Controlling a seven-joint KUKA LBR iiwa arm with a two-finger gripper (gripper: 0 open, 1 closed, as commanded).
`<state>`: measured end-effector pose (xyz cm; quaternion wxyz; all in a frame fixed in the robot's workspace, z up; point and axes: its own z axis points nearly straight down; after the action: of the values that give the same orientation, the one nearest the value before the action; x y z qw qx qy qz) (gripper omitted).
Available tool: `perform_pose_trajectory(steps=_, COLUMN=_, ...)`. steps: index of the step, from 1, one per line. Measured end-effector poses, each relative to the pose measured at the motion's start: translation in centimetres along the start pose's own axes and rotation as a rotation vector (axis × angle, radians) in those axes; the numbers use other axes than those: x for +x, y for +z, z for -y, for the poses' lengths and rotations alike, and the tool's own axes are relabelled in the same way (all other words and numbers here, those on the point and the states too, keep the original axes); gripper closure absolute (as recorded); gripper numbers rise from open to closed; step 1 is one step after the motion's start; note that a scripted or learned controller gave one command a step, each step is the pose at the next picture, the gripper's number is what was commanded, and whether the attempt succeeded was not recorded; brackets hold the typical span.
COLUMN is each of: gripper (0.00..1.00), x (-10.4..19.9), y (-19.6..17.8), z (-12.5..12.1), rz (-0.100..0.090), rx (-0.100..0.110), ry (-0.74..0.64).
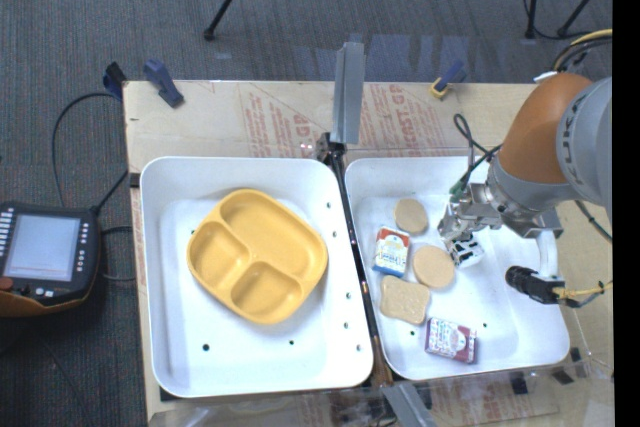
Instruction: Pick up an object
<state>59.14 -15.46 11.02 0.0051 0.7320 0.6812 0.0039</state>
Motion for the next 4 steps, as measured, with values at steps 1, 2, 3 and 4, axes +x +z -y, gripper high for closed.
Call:
perform_pose_trajectory(steps=1, gripper=1.0, x=3.6, y=-10.1, z=-2.8, rz=-0.001, rx=0.005, ry=0.064)
perform_pose_trajectory(steps=2, gripper=1.0, x=5.1, y=-6.0, z=-5.0, rz=-0.001, rx=0.02, ry=-0.044)
perform_pose_trajectory(steps=3, gripper=1.0, x=1.1, y=-9.6, z=-5.4, rz=-0.003, rx=0.014, ry=-0.299)
perform_pose_trajectory(steps=4, gripper=1.0, x=4.1, y=-6.4, z=-5.1, rz=-0.005, rx=0.019, ry=-0.282)
